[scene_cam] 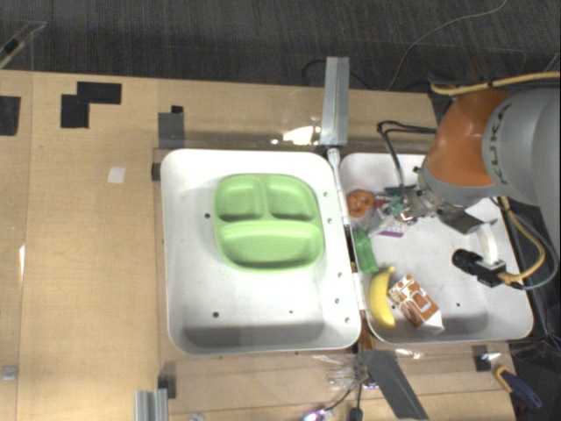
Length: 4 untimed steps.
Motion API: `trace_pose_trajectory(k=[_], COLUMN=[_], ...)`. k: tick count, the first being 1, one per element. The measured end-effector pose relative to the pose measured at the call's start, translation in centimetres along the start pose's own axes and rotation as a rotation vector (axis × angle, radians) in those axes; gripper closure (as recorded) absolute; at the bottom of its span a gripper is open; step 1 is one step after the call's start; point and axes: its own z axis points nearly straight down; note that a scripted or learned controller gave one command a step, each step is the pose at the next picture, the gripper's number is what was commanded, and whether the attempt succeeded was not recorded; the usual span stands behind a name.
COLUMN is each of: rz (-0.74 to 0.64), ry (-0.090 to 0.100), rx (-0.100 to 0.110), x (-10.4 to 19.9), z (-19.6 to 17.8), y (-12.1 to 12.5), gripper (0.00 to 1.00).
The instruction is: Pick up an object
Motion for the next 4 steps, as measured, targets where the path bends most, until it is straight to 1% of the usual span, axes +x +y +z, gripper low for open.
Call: trace_pose_trajectory(k=[1, 2, 3, 4], rz=[-0.029, -0.033, -0.034, 0.124], ry=[0.002, 0.001, 0.0, 0.002], rx=[0.005, -0.003, -0.003, 0.006], x=[-5.2, -5.1, -5.1, -7.8], z=[0.4, -1.0, -1.0, 0.2], y=[4.6, 5.0, 5.0, -0.1], gripper=[0.0, 1.0, 0.0, 0.0])
